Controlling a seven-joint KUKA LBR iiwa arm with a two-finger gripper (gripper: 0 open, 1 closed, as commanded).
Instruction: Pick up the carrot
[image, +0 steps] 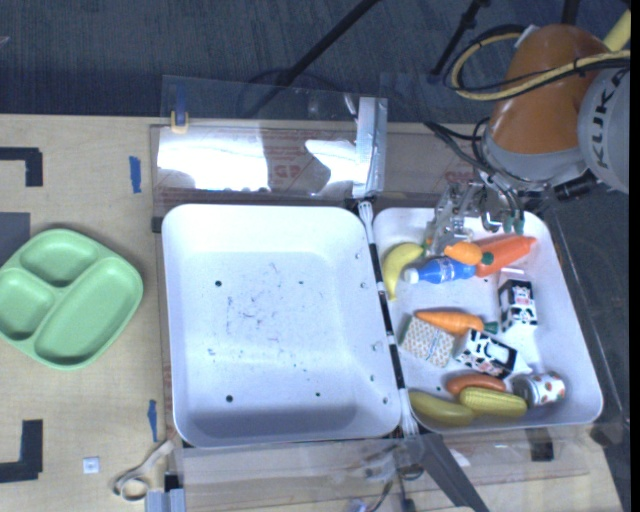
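The carrot (503, 249), orange with a green stub at its left end, lies tilted near the back of the right bin (583, 345). Its left end rests over a blue and white bottle (438, 270). My gripper (462, 213) hangs just above and behind the carrot, under the orange-banded wrist (540, 95). From this angle the metal parts blur together, and the carrot is not clearly between them. A second orange, carrot-like piece (452, 322) lies in the middle of the same bin.
The right bin also holds a yellow banana (399, 262), a waffle-like piece (428, 343), cow-patterned items (488, 352), a can (546, 388) and corn (492, 402). The left bin (270, 320) sits beside it. A green divided plate (65, 295) rests far left.
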